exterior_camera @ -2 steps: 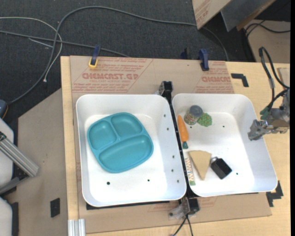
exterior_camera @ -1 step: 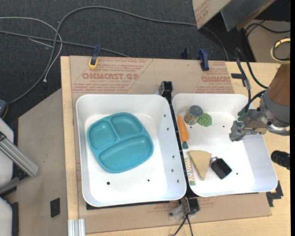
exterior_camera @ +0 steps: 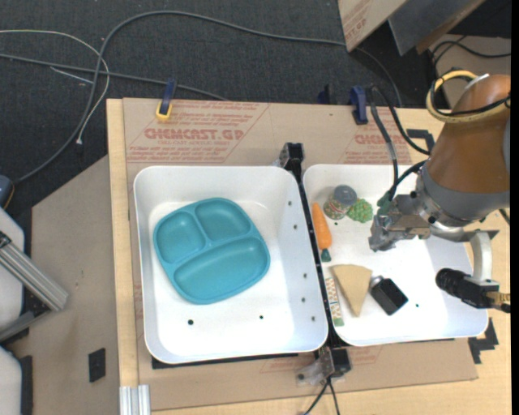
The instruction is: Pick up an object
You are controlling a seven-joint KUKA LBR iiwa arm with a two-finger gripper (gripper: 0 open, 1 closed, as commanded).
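The left white bin (exterior_camera: 154, 267) holds a teal divided plastic plate (exterior_camera: 212, 250). The right white bin (exterior_camera: 438, 324) holds an orange carrot (exterior_camera: 322, 226), tan wedge (exterior_camera: 352, 285), black block (exterior_camera: 388, 295) and green broccoli (exterior_camera: 361, 211); the gripper (exterior_camera: 388, 231) hovers there, grip impossible to tell.

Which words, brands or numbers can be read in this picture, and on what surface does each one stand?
"CHEMCAST GP", red print on the brown protective paper of the bench board, behind the left white bin.
The same red print repeats behind the right white bin, partly cut off; only "CHEMC" is clear.
Smaller red lines beneath both: too blurred to read.
Cardboard box at top: print unreadable.

Dark carpet floor (exterior_camera: 243, 49); white cables (exterior_camera: 97, 61)
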